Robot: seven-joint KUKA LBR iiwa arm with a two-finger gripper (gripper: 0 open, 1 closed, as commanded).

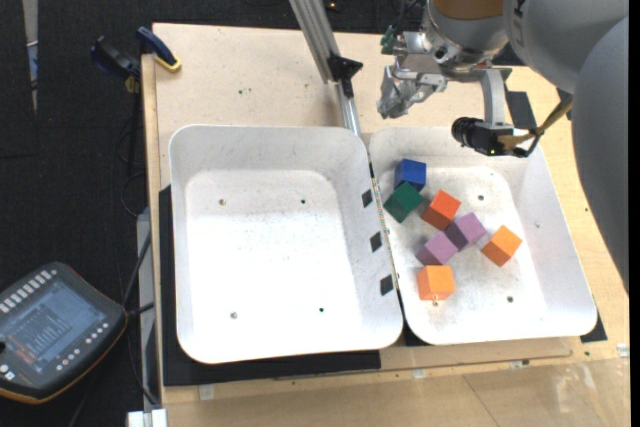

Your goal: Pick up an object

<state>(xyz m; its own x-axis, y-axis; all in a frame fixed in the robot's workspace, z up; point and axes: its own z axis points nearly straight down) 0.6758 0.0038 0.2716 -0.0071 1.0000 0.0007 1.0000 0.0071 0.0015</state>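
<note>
gripper hovers above the right bin's far rim.

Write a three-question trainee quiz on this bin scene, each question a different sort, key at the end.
1. True or false: all the blocks lie in the right bin.
2. Multiple choice: which block lies nearest the gripper? A) blue block B) the orange block nearest the camera C) the purple block at the cluster's middle
3. Fill in: the green block touches the ____ block just beyond it.

Key
1. True; the left bin holds none of them.
2. A; the gripper hangs above the bin's far edge, and the blue block is at the far end of the cluster.
3. blue
</note>
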